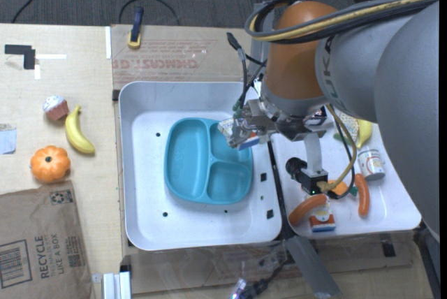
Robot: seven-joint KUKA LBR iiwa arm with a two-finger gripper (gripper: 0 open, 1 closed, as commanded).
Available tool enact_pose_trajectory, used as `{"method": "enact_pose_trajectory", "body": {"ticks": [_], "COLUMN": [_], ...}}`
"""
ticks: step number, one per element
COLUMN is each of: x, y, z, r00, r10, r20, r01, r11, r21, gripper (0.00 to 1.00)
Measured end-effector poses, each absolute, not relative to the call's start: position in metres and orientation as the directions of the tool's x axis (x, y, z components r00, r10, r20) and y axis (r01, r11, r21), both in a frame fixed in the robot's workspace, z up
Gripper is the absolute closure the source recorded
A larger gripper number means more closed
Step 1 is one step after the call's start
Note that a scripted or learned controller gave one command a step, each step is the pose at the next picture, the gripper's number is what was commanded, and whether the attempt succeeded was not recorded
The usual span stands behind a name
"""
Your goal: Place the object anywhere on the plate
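A teal divided plate (202, 161) lies in the left white bin (143, 172). My gripper (242, 133) hangs over the plate's upper right rim, close to the wall between the two bins. A small white and blue object (242, 142) shows between its fingertips, just above the plate's right compartment, and the gripper is shut on it. The grey arm with its orange band (300, 53) comes in from the right and hides the back of the right bin.
The right bin (401, 210) holds a small can (371, 163), two red-orange sausages (362, 195) (307, 209), a small box (322, 223) and a yellow item (364, 130). Left of the bins lie a cupcake (54, 107), a banana (78, 131) and an orange pumpkin (50, 164).
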State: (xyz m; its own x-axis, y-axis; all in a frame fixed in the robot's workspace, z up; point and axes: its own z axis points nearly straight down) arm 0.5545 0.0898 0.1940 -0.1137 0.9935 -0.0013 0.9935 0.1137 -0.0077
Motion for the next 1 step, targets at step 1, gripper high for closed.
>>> {"method": "enact_pose_trajectory", "body": {"ticks": [1], "x": [0.5547], "y": [0.0893], "z": [0.1941], "r00": [-0.112], "r10": [0.994], "r20": [-0.001], "r01": [0.994], "r11": [0.112], "r21": [-0.007], "gripper": [0.0]}}
